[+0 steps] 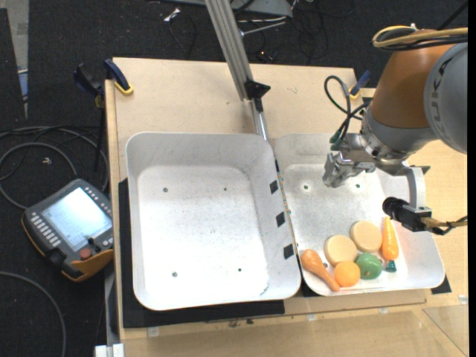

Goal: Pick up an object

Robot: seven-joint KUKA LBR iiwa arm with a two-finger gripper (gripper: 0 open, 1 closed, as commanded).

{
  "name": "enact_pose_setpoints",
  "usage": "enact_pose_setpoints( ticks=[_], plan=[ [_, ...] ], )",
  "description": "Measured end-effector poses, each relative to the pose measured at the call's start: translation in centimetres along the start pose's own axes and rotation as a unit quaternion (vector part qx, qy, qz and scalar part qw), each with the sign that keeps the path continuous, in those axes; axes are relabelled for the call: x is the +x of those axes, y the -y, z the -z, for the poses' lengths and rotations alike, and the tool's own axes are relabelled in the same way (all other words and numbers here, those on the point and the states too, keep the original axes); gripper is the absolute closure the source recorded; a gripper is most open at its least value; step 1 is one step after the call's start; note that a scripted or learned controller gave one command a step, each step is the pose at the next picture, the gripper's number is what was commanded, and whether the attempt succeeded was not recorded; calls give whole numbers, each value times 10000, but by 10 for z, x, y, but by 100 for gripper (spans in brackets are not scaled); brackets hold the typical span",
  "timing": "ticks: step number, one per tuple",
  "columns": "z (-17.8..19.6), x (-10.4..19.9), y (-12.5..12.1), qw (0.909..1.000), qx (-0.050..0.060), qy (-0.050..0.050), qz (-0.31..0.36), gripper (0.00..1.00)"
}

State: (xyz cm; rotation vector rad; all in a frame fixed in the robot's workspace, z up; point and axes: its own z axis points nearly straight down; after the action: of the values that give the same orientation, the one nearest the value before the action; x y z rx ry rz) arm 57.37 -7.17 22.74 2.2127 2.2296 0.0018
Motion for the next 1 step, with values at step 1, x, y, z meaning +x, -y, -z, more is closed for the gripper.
enact_pose_setpoints(
  ticks=[1],
  plan=[
    [-5,60,-15,10000,-1,-3,7,100]
  ],
)
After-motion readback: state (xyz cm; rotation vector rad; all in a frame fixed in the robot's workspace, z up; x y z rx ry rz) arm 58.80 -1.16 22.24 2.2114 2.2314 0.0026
